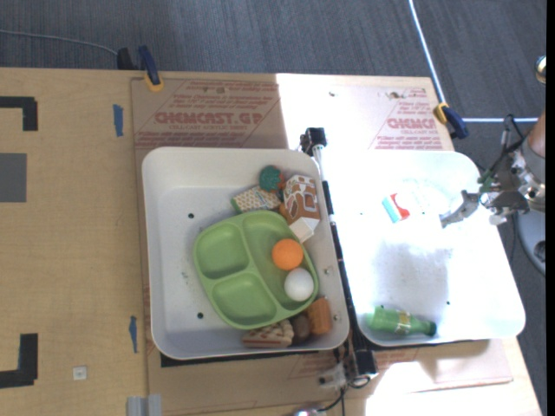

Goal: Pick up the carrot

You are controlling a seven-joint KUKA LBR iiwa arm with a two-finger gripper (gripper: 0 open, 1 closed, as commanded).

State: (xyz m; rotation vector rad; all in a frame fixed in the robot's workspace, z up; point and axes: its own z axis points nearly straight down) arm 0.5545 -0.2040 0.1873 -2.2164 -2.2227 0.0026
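Hovering near the 3 o'clock edge of the right bin (512, 319), the KUKA arm's claw (466, 208) carries nothing visible; whether it is open or closed cannot be told at this size and against the glare of the white floor. The carrot (320, 315), judged to be the stubby orange-brown piece, sits in the left bin (165, 232), tucked into the 5 o'clock corner. It lies just off the rim of the green divided plate (234, 267) and beside a dark brown toy (301, 327) and a waffle-patterned piece (269, 336). From the claw, the carrot lies toward 8 o'clock, across the wall the two bins share, so the reach must clear that divider before dropping in. Its long axis appears to run roughly 12 to 6, though its ends are hard to make out. The corner walls and the crowding neighbours leave little room on either side, which looks likely to trouble a clean grasp. An orange ball (287, 254) and a white egg (299, 284) rest on the plate at its 3 o'clock side, near the carrot, and the ball's colour could mislead. In the right bin a green bottle (399, 322) lies at 6 o'clock, close below the line of travel, on the tabletop (69, 232).
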